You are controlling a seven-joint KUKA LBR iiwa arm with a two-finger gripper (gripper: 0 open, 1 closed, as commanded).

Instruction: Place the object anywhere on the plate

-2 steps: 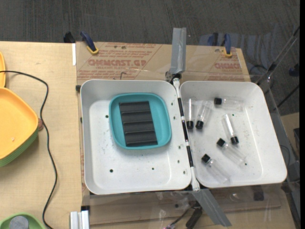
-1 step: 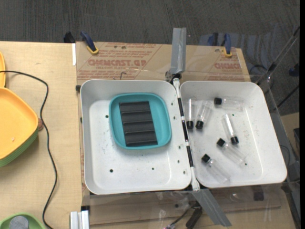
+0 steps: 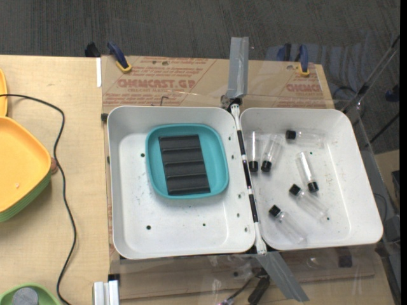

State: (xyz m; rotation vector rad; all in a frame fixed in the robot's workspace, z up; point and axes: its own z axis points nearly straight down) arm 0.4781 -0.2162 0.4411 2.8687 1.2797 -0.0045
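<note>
Green dish rim (image 3: pixel 14 295) sits at the table's (image 3: pixel 70 189) front left corner, yellow plates (image 3: pixel 19 167) behind it. Next comes the left bin (image 3: pixel 124 196), where the teal plate (image 3: pixel 154 164) carries a dark ribbed insert (image 3: pixel 184 164). In the right bin (image 3: pixel 356 170) lie clear, black-capped vials (image 3: pixel 306 170), the likely objects, well apart from the plate. Being round and slick, one could roll or squirt free. Two vials (image 3: pixel 254 150) close to the dividing wall look awkward to reach. I cannot tell the hand's state.
</note>
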